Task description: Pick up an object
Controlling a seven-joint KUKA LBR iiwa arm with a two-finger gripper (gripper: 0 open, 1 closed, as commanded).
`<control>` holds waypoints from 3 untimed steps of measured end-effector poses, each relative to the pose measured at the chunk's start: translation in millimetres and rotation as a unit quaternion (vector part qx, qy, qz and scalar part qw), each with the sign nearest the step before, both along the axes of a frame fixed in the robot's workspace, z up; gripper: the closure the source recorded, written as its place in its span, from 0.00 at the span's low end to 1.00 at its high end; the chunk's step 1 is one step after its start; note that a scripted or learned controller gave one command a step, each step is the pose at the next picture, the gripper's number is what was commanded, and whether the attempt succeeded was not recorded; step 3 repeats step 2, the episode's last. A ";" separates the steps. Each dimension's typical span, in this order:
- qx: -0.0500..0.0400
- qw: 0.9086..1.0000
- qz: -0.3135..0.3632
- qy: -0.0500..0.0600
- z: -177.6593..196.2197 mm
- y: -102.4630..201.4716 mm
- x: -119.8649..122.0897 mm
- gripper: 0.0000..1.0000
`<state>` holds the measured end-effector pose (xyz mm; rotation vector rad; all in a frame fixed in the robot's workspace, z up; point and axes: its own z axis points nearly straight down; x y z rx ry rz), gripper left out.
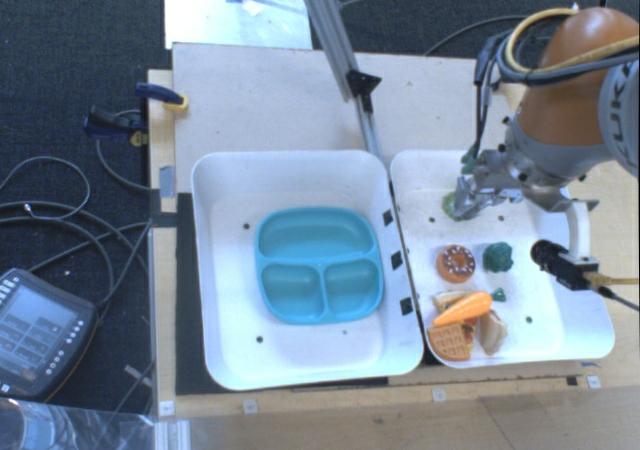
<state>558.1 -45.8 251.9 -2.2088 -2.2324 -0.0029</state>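
My gripper (466, 198) hangs low over the upper left part of the right bin (590, 333). A small green object (452, 205) lies right at its tip, partly hidden by it. Below it lie a chocolate donut (457, 261) and a dark green broccoli piece (498, 257). Nearer the front sit an orange carrot (462, 308), a waffle (450, 341) and a tan bread-like piece (491, 331). A tiny green bit (498, 293) rests between the broccoli and the carrot.
The left bin (225, 338) holds a blue divided plate (320, 263). A grey pole (330, 18) slants down to the ridge between the bins. A black fitting (560, 263) sticks into the right bin from the right. Cables and a pendant lie left of the bench.
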 end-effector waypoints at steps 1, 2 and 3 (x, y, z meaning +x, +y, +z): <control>0.000 1.000 0.001 0.000 -3.2 55.3 -3.6 1.00; 0.000 1.000 0.001 0.000 -14.5 114.0 -19.1 1.00; 0.000 1.000 0.001 0.000 -14.5 114.0 -19.1 1.00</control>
